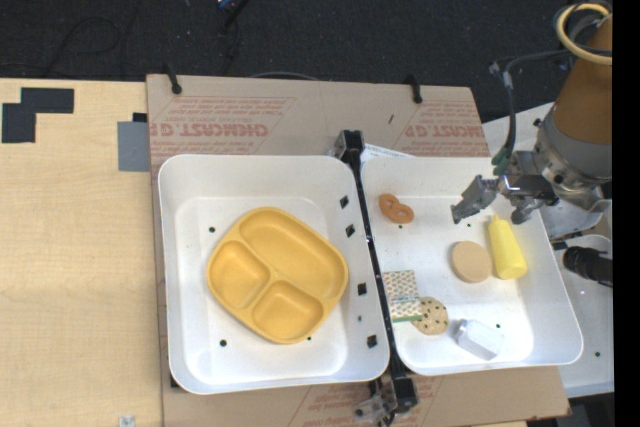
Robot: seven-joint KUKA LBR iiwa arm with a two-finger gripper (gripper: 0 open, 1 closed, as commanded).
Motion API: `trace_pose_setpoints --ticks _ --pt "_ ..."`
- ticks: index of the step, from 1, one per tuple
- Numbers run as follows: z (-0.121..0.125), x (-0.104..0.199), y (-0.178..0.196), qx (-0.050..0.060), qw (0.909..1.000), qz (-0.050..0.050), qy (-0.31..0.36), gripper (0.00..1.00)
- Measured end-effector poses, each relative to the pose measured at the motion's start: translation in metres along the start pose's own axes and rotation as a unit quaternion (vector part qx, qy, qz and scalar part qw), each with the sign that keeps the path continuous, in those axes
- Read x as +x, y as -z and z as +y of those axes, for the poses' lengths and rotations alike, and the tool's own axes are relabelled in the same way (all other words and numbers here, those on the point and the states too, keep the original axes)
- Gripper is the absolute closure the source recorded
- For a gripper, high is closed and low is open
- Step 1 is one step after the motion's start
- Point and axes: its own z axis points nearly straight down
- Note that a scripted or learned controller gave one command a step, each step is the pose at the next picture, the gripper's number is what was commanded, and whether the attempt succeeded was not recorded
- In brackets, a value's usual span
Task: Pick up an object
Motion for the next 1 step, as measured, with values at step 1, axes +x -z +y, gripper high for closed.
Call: trace_pose_setpoints --ticks 1 --pt "-0.002 -0.0016 -0.0436 0.002 1.0 0.0 0.0 0.0"
